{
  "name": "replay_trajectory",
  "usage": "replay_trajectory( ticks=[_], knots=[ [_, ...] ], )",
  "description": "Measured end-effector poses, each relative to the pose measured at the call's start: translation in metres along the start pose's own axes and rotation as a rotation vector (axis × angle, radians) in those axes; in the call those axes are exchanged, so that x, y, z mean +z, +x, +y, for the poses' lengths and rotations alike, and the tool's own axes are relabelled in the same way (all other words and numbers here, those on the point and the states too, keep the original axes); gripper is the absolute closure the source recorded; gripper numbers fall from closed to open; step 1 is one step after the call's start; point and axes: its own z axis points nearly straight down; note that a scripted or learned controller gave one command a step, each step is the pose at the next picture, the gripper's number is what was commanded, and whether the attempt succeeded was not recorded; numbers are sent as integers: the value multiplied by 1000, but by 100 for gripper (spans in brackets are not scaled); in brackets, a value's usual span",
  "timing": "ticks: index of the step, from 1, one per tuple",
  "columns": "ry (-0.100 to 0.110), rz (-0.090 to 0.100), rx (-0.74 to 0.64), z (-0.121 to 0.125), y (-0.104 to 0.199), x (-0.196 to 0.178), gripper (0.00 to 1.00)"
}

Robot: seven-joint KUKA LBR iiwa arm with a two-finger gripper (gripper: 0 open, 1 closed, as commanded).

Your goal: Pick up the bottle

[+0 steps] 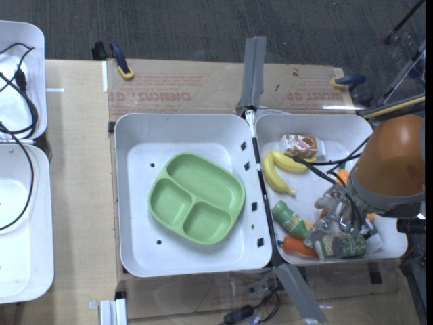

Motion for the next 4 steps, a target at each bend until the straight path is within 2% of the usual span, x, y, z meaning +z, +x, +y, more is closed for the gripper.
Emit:
replay_trajectory(
  ticks=[1, 2, 3, 4],
  knots=[
    [1, -2, 82, -47, -30, -166, 0],
    [2, 4, 69, 14, 10, -30, 0],
    [-3, -12, -51, 18, 5, 13, 0],
    [0, 0, -189, -5, -3, 13, 0]
  ],
)
